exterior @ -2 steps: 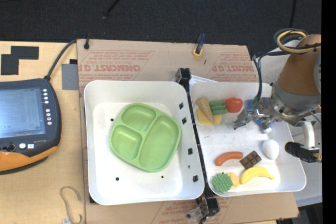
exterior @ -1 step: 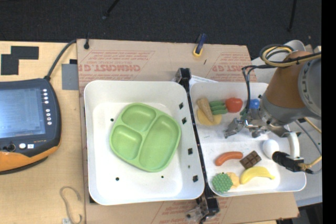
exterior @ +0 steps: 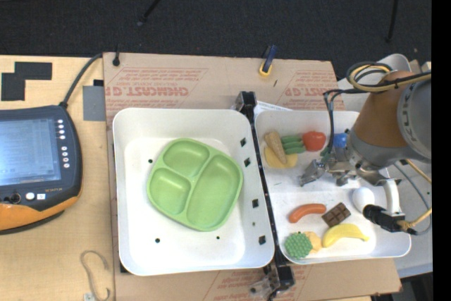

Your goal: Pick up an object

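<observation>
The right bin (exterior: pixel 282 194) holds several toy foods: a corn cob (exterior: pixel 274 150), a green piece (exterior: pixel 293 144), a red tomato (exterior: pixel 314 140), a blue item (exterior: pixel 340 140), an orange sausage (exterior: pixel 307 211), a brown chocolate piece (exterior: pixel 336 214), a yellow banana (exterior: pixel 345 235), a green round item (exterior: pixel 298 244) and a white egg-like object (exterior: pixel 362 197). My gripper (exterior: pixel 317 171) hangs low over the bin's middle, below the tomato and above the sausage. Its fingers look spread, with nothing between them.
The left bin (exterior: pixel 134 222) holds a green divided plate (exterior: pixel 195 183). A tablet-like pendant (exterior: pixel 32 158) lies at the far left of the bench. Black clamps (exterior: pixel 246 102) run along the wall between the bins. Cables loop around the arm at right.
</observation>
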Motion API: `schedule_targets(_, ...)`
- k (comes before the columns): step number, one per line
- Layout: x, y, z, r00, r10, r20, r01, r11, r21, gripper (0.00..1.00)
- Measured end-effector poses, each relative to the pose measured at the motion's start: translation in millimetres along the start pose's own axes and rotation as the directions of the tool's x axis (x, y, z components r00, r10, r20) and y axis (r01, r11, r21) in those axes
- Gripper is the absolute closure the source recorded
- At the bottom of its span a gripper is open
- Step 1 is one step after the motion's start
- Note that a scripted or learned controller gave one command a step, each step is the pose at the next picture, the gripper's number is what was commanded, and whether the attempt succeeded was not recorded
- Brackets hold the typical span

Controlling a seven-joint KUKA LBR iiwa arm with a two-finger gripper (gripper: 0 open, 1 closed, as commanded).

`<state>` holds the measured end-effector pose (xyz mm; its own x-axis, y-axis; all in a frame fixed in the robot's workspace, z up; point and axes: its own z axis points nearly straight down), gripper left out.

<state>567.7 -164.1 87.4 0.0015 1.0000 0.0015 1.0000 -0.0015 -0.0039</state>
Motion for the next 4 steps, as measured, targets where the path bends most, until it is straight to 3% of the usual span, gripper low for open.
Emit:
schedule_targets(1,-1.7,-0.6,-10.2,1.000,0.005,-0.001,-0.005,1.000,0.001,1.00)
schedule_targets(3,-13.7,-8.1,-131.5,1.000,0.007,0.002,-0.007,1.000,-0.006,1.00)
schedule_targets(4,-15.3,-8.2,-140.6,1.000,0.006,0.001,-0.006,1.000,-0.004,1.00)
